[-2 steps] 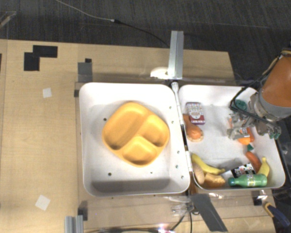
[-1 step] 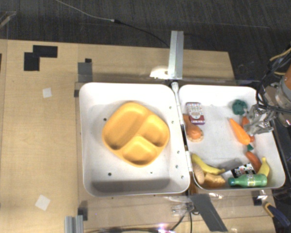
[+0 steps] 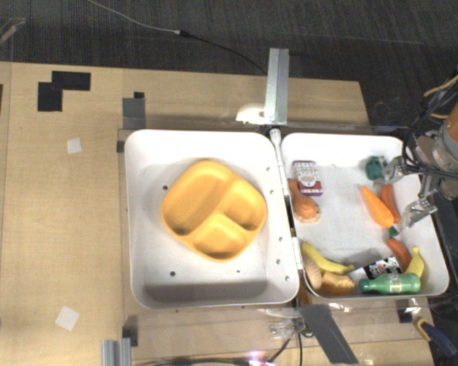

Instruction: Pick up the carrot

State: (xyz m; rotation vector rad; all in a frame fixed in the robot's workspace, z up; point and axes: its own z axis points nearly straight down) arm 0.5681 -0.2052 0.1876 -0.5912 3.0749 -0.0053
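On the bench (image 3: 53, 227), two shallow white bins sit side by side so that the arm (image 3: 456, 132), which reaches in from the right, can work over either of them. The left bin (image 3: 149, 280) holds one big thing only, a yellow divided plate (image 3: 214, 208), lying roughly in the middle with its compartments facing up.

Everything smaller is in the right bin (image 3: 340, 151), and most of it lies against the walls. Along the near wall lie a banana (image 3: 326, 261), a brownish potato-like piece (image 3: 332, 283), a green bottle (image 3: 391, 284) on its side and a small black-and-white item (image 3: 383, 267) just behind it. Against the left wall, a small red and white packet (image 3: 306, 177) lies at the far end, with a bun-like piece (image 3: 307, 207) touching it on the near side. A teal object (image 3: 375, 166) sits at the far right.

The carrot (image 3: 377, 207) lies towards the right side of this bin, slanting from far-left to near-right, with open white floor to its left. A second, redder tapered piece (image 3: 388, 199) lies just beside it on the right, and another orange-red piece (image 3: 398, 249) sits nearer, so a grab could easily catch a neighbour.

The gripper (image 3: 412, 193) hangs at the right wall, its two fingers apart with nothing between them, just right of the carrot. I judge the pick has not yet been made.
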